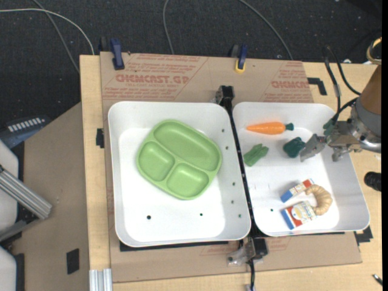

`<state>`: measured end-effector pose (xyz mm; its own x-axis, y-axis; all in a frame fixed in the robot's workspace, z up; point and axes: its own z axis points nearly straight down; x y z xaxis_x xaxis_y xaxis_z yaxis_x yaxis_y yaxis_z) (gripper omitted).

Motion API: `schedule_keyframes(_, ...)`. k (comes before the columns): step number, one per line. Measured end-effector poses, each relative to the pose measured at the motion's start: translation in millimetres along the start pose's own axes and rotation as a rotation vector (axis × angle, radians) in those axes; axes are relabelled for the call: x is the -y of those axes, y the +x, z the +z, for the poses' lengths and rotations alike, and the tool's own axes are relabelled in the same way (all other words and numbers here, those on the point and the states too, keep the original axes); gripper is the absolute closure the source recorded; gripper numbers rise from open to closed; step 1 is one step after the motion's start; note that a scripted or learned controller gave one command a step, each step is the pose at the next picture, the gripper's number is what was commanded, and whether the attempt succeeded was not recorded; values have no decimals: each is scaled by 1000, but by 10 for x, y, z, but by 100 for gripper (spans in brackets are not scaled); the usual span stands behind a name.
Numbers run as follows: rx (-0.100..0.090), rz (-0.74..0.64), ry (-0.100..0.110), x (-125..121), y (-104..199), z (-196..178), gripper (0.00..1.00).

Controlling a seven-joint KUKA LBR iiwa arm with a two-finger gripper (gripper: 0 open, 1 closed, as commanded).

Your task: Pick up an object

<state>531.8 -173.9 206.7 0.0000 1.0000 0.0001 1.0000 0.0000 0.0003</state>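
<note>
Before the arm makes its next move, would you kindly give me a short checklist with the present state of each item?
1. Gripper over the right bin: ok.
2. A target near the gripper: ok, the dark green toy lies just beside it.
3. Nothing between the fingers yet: cannot tell.
4. Toy free of neighbours: ok, the carrot and light green piece lie apart from it.
5. Other picks at hand: ok, croissant and small cartons lie at the bin's near side.

Bright, even overhead light; white bins [121, 180] glare slightly, shadows are soft, and the frame looks mildly grainy
</note>
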Motion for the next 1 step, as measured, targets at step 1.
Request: schedule_keyframes(1, 0, 0, 0, 0, 0, 0, 0)
